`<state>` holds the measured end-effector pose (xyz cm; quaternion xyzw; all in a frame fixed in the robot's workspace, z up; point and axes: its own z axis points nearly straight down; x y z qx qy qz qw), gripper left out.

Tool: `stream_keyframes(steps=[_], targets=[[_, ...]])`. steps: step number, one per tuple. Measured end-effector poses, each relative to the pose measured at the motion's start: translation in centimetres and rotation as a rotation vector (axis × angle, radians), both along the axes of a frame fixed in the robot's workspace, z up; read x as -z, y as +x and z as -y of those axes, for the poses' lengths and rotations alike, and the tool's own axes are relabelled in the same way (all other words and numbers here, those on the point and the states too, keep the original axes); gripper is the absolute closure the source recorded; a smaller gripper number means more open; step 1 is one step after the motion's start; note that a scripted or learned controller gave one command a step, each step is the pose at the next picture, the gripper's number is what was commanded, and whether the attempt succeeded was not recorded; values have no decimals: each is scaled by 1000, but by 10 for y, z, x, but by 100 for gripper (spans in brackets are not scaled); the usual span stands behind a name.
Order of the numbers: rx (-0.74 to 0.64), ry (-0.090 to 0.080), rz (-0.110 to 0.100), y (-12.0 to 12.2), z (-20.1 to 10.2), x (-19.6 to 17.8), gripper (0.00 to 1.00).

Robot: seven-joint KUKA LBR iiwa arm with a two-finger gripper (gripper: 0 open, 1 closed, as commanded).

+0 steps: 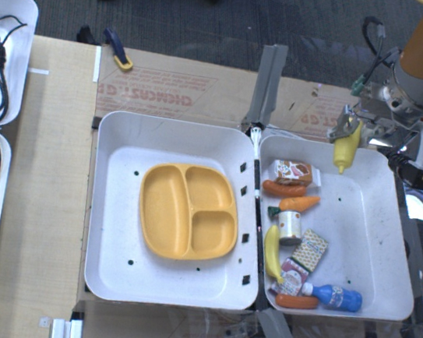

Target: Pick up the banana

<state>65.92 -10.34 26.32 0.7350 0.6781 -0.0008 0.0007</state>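
Yellow and gently curved, the banana lies in the right bin, well apart from our tool and nearer the camera, along the bin's left wall beside a small can. We judge it light, soft-skinned, easily bruised, best pinched across its middle. Our tool hangs over the bin's far rim, closed on a yellow bottle-like thing, not the banana.

Yellow banana, lying flat, right bin
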Motion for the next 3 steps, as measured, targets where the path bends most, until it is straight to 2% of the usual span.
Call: stream_keyframes(steps=[1, 2, 3], targets=[[136, 0, -1, 0, 4, -15, 100], [362, -1, -3, -1, 7, -12, 100], [446, 0, -1, 0, 12, -42, 100]])
